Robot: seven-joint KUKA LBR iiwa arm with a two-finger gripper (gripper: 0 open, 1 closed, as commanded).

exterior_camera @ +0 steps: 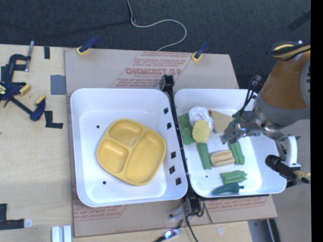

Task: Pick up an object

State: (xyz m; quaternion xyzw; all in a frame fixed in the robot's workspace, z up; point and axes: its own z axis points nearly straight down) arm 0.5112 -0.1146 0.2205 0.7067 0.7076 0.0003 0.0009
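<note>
My gripper (233,134) hangs over the right bin (267,185), just above and right of a tan bread-roll piece (221,158) and beside a green vegetable (237,153). Around it lie a yellow piece (201,131), a long green stick (203,156), a tan wedge (219,119), a white piece (198,115) and more green pieces (233,176) near the front wall. I see nothing between the fingers.
The left bin (86,110) holds a yellow divided plate (131,151). Black clips line the divider between the bins (174,135). Clamps (20,92) lie on the bench at far left. A cable (156,26) runs behind the bins.
</note>
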